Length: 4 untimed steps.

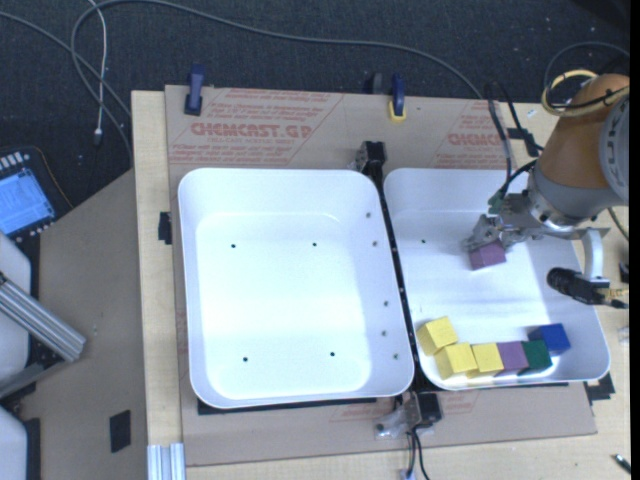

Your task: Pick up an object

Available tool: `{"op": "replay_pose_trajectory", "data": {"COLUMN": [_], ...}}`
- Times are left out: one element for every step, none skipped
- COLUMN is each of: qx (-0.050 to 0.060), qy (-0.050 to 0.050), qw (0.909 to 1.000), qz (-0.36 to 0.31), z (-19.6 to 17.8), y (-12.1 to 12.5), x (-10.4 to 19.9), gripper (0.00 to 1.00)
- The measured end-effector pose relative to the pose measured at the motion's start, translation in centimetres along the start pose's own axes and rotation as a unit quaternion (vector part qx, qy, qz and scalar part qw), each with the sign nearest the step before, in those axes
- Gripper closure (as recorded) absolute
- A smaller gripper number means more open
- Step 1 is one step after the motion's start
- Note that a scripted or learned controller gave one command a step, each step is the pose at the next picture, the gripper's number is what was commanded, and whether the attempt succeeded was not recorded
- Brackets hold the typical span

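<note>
Purple block [487, 257] sits at the tip of the pincer [486, 241], in the upper middle of the right bin [440, 203]. Its upper edge lies between the two grey fingers, which close against it from either side, so the pincer is clenched on the block. Whether the block rests on the bin floor or hangs just above it cannot be told from this slanted view.

Behind the pincer, toward the right edge, the grey arm [575, 193] rises to its orange band [583, 133], with black cables looping around the wrist.

Below the pincer, along the near rim of the same bin, a row of blocks lies well apart from the held one. Leftmost is a yellow block [436, 334], set slightly forward of the others. Beside it come a second yellow block [460, 359] and a third yellow block [487, 357], touching in line. Next is a pale purple block [512, 355], then a green block [537, 354], and a blue block [552, 339] at the right end, just behind the green one.

To the left of the pincer, across the divide where the two rims meet, stands the left bin [200, 268], white with small dark dots on its floor.

Both bins rest on a brown printed board [260, 123] on the table [150, 268], held at its far edge by two blue clamps [195, 90]. Beyond the table's far edge, grey cable [100, 58] trails over dark carpet.
</note>
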<state>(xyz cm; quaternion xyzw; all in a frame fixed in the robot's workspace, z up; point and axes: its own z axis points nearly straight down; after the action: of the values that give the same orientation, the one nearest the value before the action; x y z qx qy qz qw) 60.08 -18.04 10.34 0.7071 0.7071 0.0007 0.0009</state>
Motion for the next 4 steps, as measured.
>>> {"op": "replay_pose_trajectory", "data": {"qx": [0.001,-0.003,0.004,-0.002], "qy": [0.001,-0.002,0.002,0.0], "qw": [1.0,0.9995,1.0,1.0], "qz": [-0.002,0.032,-0.003,-0.004], "z": [-2.4,-11.2,-2.2,-8.7], "y": [-10.7,-12.0,-8.5,-9.1], "x": [8.6,-1.2,5.9,16.6], "gripper": [1.0,1.0,1.0,1.0]}}
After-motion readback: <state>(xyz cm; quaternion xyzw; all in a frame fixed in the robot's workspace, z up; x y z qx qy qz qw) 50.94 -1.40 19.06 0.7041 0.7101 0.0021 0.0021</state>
